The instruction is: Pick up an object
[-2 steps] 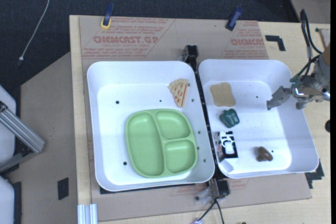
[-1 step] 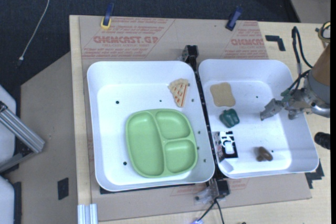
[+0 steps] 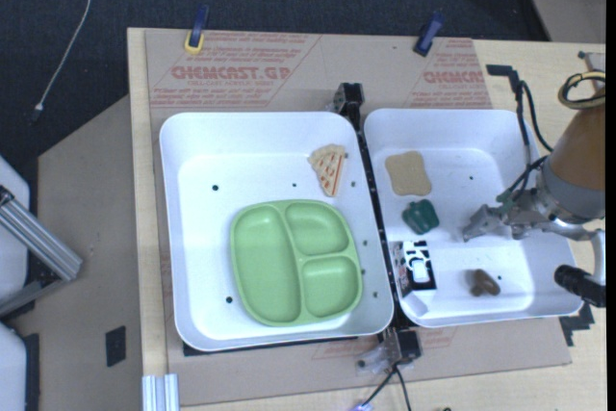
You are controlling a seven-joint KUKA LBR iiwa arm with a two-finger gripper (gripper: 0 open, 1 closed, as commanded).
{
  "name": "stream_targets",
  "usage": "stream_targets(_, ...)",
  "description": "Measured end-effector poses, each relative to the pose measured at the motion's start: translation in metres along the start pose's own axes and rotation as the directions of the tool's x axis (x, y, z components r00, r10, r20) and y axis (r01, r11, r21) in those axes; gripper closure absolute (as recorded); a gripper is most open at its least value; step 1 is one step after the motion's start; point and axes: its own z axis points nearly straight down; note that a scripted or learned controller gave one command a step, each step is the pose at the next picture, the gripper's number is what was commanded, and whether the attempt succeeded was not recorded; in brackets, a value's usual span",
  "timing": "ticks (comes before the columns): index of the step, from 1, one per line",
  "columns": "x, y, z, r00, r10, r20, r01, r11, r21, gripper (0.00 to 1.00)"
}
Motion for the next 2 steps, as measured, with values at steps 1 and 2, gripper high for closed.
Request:
stream_targets(1,0.000,0.002,-0.014,1.000,0.000,0.004,0.000,1.000,-0.009,1.00)
stream_targets(2,0.003,0.011,-0.067,1.000,-0.002,0.004,0.002,1.000,-0.008,1.00)
